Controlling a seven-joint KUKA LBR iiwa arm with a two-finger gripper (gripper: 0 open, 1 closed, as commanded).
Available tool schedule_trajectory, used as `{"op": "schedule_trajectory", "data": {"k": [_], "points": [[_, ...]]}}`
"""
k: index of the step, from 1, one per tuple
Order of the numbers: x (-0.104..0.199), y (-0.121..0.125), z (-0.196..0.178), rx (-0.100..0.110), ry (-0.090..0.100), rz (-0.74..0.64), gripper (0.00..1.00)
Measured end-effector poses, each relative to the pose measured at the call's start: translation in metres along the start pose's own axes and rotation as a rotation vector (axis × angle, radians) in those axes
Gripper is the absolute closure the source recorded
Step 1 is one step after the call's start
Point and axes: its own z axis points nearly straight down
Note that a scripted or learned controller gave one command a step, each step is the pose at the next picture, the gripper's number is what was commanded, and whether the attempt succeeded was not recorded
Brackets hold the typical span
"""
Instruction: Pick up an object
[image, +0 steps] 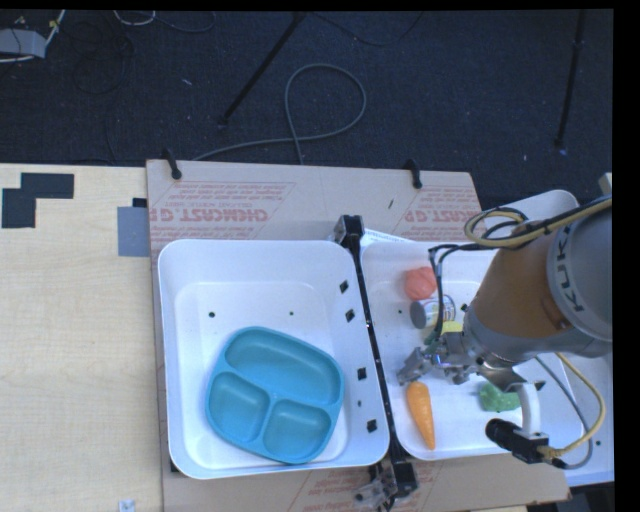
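- Carrot (421, 414), orange and tapered, lies in the right bin (455, 445) toward its 7 o'clock corner, thick end at 12 o'clock, tip at 6 o'clock.
- Just above the carrot's thick end hangs the gripper (420, 366), reaching in from 3 o'clock on the grey arm (590, 280) with its orange band (520, 290); it is very close to the carrot, though I can't say whether it touches.
- From where I stand I cannot tell if the tool is spread or closed; nothing shows clamped in it.
- A reddish-pink lump (420, 282) sits at the bin's 11 o'clock, well apart from the carrot.
- A green piece (497, 399) lies at 3 o'clock of the carrot, partly under the arm.
- A small metallic can-like thing (428, 313) rests just below the pink lump.
- The left bin (200, 270) holds a blue divided plate (275, 393) with three compartments, lying toward its 5 o'clock side.
- Both bins rest on a cardboard sheet (260, 205) atop the pale wooden bench (70, 350).
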Motion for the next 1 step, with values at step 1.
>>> {"op": "schedule_trajectory", "data": {"k": [1], "points": [[0.0004, 0.0000, 0.0138, -0.007, -0.001, -0.001, 0.00]]}}
